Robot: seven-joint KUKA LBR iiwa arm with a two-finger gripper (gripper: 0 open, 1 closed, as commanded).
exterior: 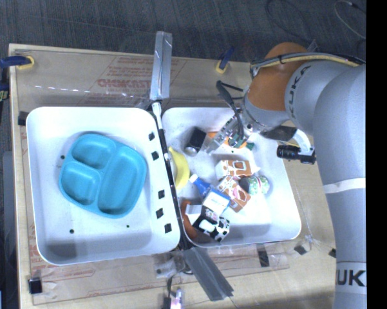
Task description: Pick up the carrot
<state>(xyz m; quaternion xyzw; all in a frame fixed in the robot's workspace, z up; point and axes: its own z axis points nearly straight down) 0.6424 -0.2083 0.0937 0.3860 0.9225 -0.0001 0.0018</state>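
White letters "UK" show on the arm [348,172] at the near right. Right bin [280,221]: cow toy [212,227] nearest, then cartons [235,179], a blue bottle [201,187], a banana [178,166] and a black cup [195,139]. Left bin [45,237] holds a blue tray [103,174]. Gripper [234,132] is low at the right bin's far side; an orange bit beside it is probably the carrot [214,134]. Jaws: cannot tell. Red print on the bench [84,69] beyond is unreadable.

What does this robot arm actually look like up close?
The arm is thick, rounded and light grey, with an orange band above the wrist. Thin black cables loop over that band. Dark letters "UK" mark its lower casing. The gripper is small and metallic.
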